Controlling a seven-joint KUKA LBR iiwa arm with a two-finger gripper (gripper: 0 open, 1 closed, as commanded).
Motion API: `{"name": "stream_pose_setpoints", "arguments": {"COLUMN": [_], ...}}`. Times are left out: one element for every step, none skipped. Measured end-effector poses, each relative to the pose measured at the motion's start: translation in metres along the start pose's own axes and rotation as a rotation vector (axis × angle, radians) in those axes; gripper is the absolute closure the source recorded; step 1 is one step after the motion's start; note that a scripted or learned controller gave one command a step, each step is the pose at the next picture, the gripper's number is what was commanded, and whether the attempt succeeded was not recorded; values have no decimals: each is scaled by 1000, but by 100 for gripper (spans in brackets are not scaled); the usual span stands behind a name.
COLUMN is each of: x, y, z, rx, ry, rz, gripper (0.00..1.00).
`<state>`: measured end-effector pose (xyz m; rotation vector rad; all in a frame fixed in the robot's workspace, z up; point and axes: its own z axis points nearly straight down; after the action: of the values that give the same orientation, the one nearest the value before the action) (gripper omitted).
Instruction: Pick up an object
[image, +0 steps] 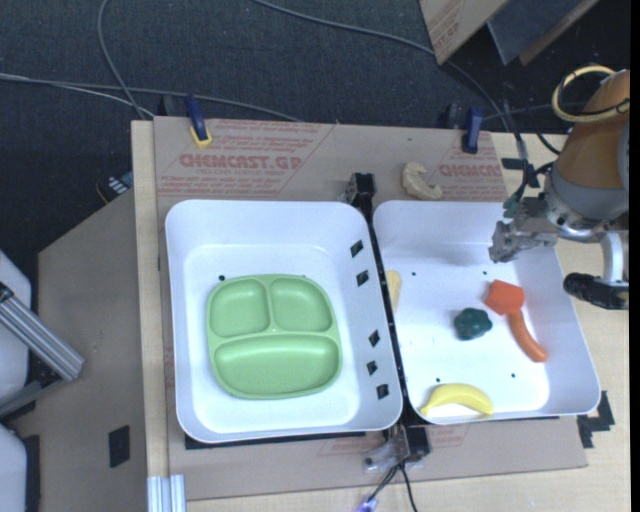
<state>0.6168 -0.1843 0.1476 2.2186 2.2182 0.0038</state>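
the grey arm (590, 165) with its orange band comes in from the right, and its gripper (507, 243) hangs over the upper right part of the right bin (440, 225) — whether it is open or closed cannot be told from this slanted view, and nothing shows in its grasp. below it, an orange scoop-like toy (516, 315) lies on the bin floor with its handle running down toward the right wall. just left of it sits a small dark green lump (472, 323), close but apart. a yellow banana (458, 400) rests along the near edge of the same bin. the left bin (190, 240) holds a green divided plate (273, 335) — three compartments, lying flat near the middle. a tan scrap (421, 180) lies on the cardboard behind the bins.
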Motion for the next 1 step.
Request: {"name": "stream_pose_setpoints", "arguments": {"x": [0], "y": [2], "z": [-55], "rx": [-3], "ry": [-1], "rz": [-1], "gripper": [100]}}
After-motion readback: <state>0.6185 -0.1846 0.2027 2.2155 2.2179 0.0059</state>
